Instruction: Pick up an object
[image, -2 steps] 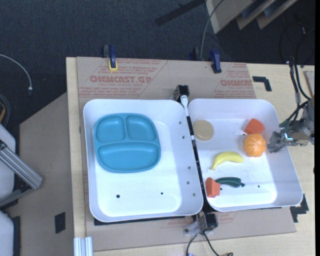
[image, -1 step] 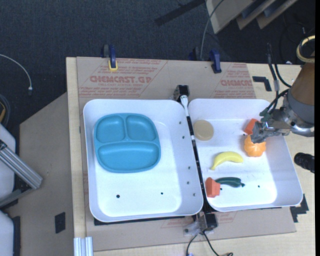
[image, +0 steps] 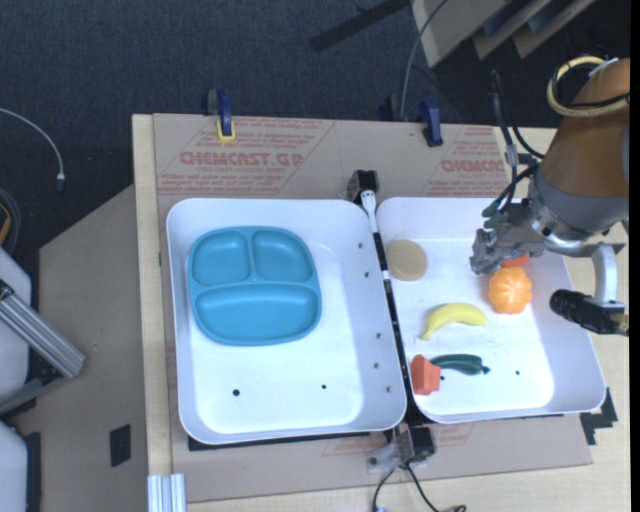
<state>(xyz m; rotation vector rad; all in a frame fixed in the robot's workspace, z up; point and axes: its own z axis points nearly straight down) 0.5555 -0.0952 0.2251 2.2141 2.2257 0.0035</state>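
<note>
Camera view: the gripper (image: 497, 252) hangs low over the right bin (image: 575, 392), in its upper part, with the grey-and-orange arm (image: 590, 150) reaching in from the right. Whether it is released or clenched cannot be told from this slant. Just below and to its right lies an orange (image: 510, 290), close against the gripper and possibly touching it, though the view is too coarse to be sure. To the gripper's left sits a tan disc (image: 406, 259), near the bin's left wall. Lower down lies a banana (image: 453, 319), and below that a dark green piece (image: 459, 365) beside a small red block (image: 426, 374). The left bin (image: 345, 390) holds a blue divided plate (image: 256, 285), well apart from the gripper.
</note>
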